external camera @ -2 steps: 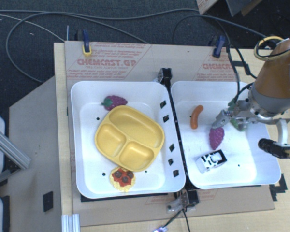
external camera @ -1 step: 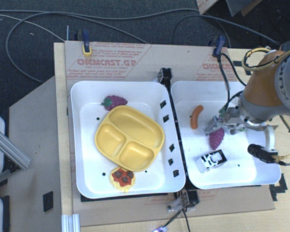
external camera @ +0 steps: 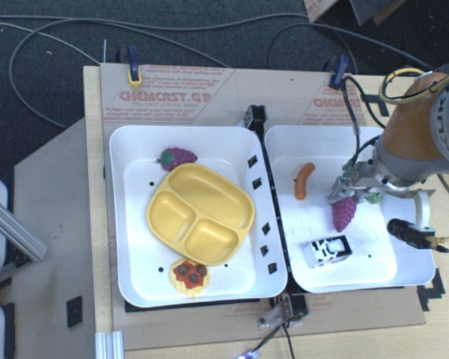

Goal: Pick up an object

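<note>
Fingers of the gripper [external camera: 349, 194] sit atop the purple grapes [external camera: 343, 214] in the right bin [external camera: 374, 275]; whether they pinch them, I cannot tell.

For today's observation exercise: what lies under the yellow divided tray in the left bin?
The yellow divided tray rests on the left bin floor. Purple grapes peek out at its far edge and a small pizza toy at its near edge. Anything beneath its middle is covered.

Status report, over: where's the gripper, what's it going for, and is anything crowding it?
Gripper in right bin, directly over purple grape bunch. Grip unconfirmed. Orange sausage and black-and-white box nearby, apart from it.
</note>
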Controlling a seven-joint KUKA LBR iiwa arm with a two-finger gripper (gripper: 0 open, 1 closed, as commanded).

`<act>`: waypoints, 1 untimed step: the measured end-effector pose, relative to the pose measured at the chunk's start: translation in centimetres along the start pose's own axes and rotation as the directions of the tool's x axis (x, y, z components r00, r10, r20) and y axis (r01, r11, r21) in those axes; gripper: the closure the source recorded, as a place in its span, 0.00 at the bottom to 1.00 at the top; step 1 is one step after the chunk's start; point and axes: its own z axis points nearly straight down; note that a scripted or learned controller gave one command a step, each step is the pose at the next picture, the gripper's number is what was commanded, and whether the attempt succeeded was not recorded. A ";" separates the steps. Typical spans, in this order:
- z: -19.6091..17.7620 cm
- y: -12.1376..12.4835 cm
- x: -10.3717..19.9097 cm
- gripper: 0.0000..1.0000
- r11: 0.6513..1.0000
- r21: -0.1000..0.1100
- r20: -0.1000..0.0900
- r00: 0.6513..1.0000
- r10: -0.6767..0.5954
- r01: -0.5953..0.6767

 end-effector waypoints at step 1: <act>-4.6 -0.7 0.1 1.00 1.000 -0.004 0.002 1.000 -0.001 0.001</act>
